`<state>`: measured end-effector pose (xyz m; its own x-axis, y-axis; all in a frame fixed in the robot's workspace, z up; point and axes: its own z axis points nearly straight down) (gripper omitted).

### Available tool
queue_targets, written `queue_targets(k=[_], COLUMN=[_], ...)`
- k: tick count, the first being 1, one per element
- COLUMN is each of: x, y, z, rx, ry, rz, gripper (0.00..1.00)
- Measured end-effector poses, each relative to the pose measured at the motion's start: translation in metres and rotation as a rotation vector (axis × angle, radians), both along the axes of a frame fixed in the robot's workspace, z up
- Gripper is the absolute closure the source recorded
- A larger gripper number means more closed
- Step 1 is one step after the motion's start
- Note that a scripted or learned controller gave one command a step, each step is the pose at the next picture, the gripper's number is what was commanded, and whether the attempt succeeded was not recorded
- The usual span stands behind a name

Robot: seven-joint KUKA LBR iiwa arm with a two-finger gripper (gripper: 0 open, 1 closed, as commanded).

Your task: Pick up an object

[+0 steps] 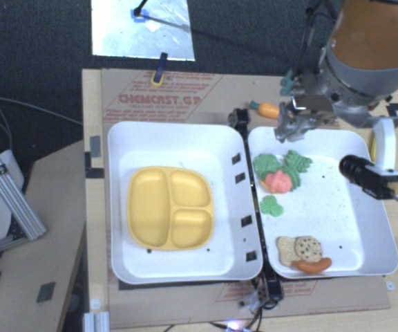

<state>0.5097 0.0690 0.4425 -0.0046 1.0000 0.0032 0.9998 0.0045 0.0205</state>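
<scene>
Camera view has my pincer (290, 131) hanging over the far edge of the right bin (365, 258), near that bin's far-left corner. Whether it is open or closed I cannot tell at this slant; nothing shows in its grip, so I judge the pick not yet made.

The candidates lie in the right bin. Just below my pincer, towards the bin's left side, is a cluster of green leafy pieces (282, 164) with a pink one (278, 182) touching them, and a small green piece (271, 205) a little nearer the front. At the front-left corner sit a cookie (305, 247) and a small sausage (313, 265), touching each other. An orange carrot-like piece (267, 109) lies on the worktop (185, 95) just beyond the bin's far edge.

The left bin (130, 140) carries a yellow divided tray (171, 207) at its middle.

What is left, as I judge it: descend onto the nearest cluster, close on a piece, and lift it clear.
</scene>
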Motion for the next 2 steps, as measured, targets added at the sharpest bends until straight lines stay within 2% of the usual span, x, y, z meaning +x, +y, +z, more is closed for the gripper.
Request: queue_targets(k=[1, 2], x=[-0.006, -0.001], y=[-0.031, -0.086], z=[-0.066, -0.141], rx=[-0.004, -0.006], ry=[0.023, 0.025], rz=[-0.006, -0.009], gripper=[1.00, 1.00])
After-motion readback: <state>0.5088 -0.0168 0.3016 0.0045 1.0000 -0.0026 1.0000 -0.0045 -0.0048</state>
